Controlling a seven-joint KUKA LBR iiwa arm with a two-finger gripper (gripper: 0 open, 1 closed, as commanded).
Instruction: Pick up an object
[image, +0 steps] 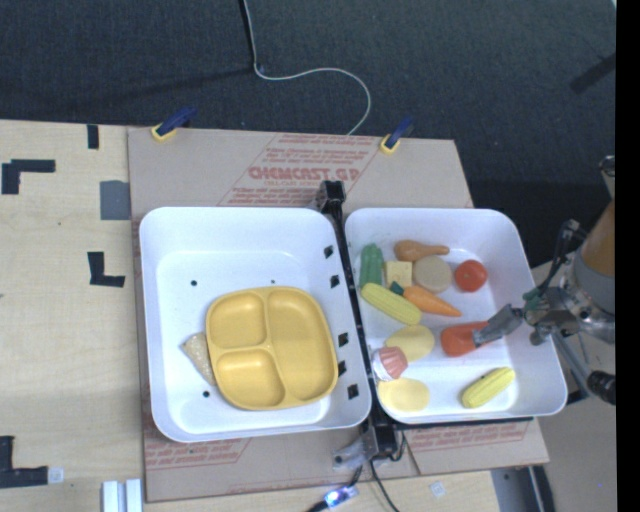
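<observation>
From the camera above the counter (60, 300), the jaws (487, 333) reach into the right bin (520, 240), their tip touching a red piece (457, 341); whether they grip it cannot be told. Just below them lies one corn cob (488, 386); a second corn cob (390, 302) and one carrot (432, 301) lie to their left. One tomato (470, 275) sits above. Far left, the left bin (160, 235) holds one yellow divided plate (271, 346).

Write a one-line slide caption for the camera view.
Gripper reaches into the right bin of toy food beside a red piece; a yellow tray sits in the left bin.
</observation>
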